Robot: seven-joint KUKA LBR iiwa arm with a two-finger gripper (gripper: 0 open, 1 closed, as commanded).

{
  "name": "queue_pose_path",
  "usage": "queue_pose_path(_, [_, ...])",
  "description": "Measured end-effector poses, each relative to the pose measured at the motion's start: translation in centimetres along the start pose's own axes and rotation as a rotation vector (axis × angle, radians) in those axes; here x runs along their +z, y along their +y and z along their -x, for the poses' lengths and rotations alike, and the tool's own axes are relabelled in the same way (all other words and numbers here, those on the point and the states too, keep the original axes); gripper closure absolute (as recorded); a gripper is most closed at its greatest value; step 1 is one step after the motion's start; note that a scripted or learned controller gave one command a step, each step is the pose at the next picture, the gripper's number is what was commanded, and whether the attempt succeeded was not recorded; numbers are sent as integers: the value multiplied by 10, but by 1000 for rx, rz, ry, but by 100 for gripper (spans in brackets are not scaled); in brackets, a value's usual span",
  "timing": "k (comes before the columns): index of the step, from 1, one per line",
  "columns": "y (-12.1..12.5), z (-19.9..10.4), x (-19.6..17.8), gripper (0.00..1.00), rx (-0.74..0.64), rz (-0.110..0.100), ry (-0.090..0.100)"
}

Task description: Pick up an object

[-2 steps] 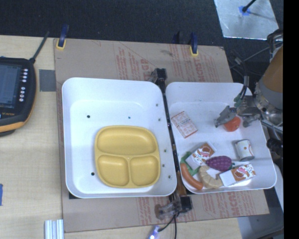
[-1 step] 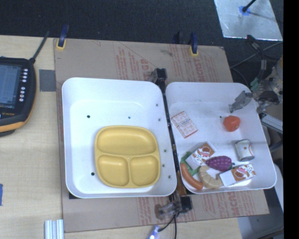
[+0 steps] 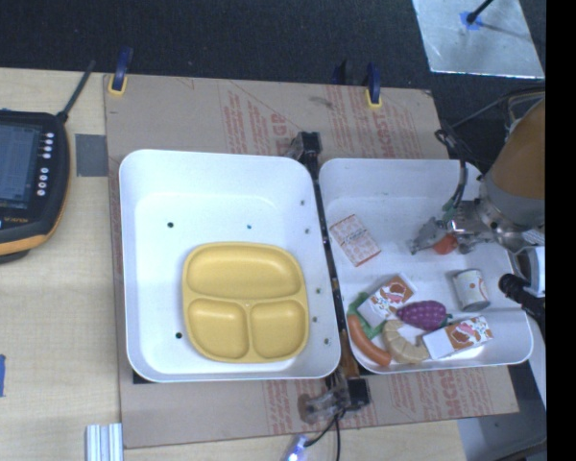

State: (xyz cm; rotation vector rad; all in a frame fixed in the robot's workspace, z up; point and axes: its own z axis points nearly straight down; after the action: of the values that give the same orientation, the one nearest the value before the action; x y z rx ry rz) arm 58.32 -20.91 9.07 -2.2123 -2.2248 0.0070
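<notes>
Two white bins side by side on the table. Left bin [image 3: 144, 257] holds a yellow divided plate [image 3: 246, 302], sitting toward its near right corner. Right bin [image 3: 384, 181] carries the clutter: a small red-and-white card [image 3: 354, 239] near its left wall, a red-and-white packet [image 3: 387, 299] below it, a purple grape bunch [image 3: 423, 313] just right of the packet, an orange-red hot dog [image 3: 367, 342] and a tan piece [image 3: 403, 343] at the near edge, a white carton [image 3: 459, 336] toward the near right corner, and a small white can [image 3: 469, 287] near the right wall.

Arm comes in from the right; the jaws [image 3: 442, 235] are low over the right bin's far right part, with a small red-orange object [image 3: 446, 244] right at the fingertips. Cannot tell how far the jaws are spread, or whether that object is actually clamped.

Black-and-orange tablet [image 3: 14, 181] lies at the table's left edge.
</notes>
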Motion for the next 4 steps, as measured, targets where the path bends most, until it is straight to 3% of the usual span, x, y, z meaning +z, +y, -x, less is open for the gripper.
queue_pose_path(1, [47,-47,-2,0,-1,3,0])
queue_pose_path(2, [11,3,-1,0,3,2,1])
queue_pose_path(3, [35,-32,-2,0,0,4,-1])
queue_pose_path(4, [5,3,-1,0,2,2,0])
